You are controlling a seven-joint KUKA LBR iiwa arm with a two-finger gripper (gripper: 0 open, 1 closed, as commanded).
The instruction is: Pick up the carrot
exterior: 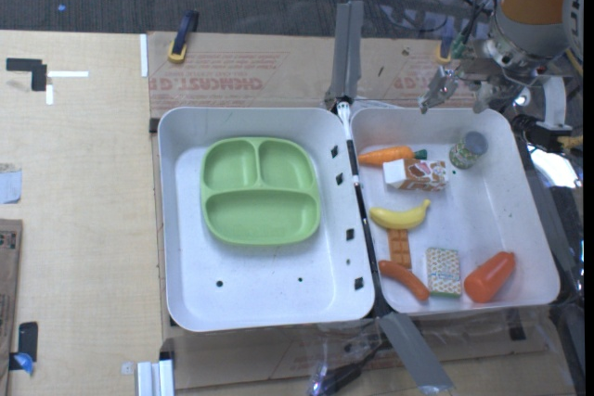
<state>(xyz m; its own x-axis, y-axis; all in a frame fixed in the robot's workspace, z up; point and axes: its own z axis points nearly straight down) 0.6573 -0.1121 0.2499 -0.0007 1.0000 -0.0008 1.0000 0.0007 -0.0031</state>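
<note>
The green divided plate (261, 191) sits in the left bin (176, 227), well to the left of the gripper (461, 90) and out of the way of the job. The trouble starts in the right bin (520, 199). The carrot (387, 156) lies flat near that bin's upper-left corner, below and to the left of the gripper and well apart from it, with its green end toward the gripper's side. A small white-and-brown carton (417, 173) lies just beside the carrot, perhaps touching it, so a descent that lands slightly off could, I judge, catch the carton instead or nudge the carrot against the bin wall (a smooth, tapered thing may also roll out of a pinch). Further right, a small round can (467, 150) stands almost under the gripper's path. The gripper hangs over the bin's back rim with its two fingers spread apart and nothing between them.
</note>
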